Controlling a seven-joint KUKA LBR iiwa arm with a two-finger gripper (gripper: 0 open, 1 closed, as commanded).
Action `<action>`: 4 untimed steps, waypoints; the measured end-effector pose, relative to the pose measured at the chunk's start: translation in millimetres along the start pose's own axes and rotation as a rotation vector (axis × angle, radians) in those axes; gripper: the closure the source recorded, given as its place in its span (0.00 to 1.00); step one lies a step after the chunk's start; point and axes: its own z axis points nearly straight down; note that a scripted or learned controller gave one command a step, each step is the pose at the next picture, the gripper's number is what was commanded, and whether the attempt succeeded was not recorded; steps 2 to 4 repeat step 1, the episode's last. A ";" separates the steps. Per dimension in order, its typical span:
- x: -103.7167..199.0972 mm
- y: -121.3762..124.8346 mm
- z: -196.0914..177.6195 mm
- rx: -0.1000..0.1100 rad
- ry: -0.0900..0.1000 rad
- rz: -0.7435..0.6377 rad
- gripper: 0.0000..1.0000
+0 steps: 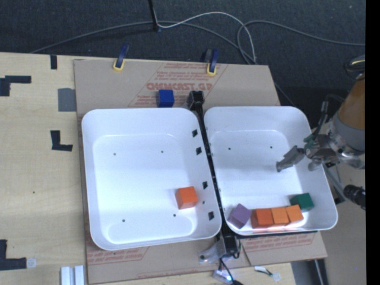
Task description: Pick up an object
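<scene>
Blocks (278, 217) lie in a row along the right bin's (255, 116) near wall, purple, three orange, one green. They sit below the gripper (295, 158), which hangs over the bin's right side; whether its jaws are spread, I cannot tell.

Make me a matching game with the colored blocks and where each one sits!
Things:
1. lone orange block
2. blue block
3. green block
4. purple block

Places:
A. on the cardboard behind the bins
B. left bin
C. right bin, near-right corner
D. right bin, near-left corner, beside the orange row

Pairs: 1-B, 2-A, 3-C, 4-D
</scene>
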 end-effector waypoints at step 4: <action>0.0 0.0 0.0 0.000 0.000 0.000 0.00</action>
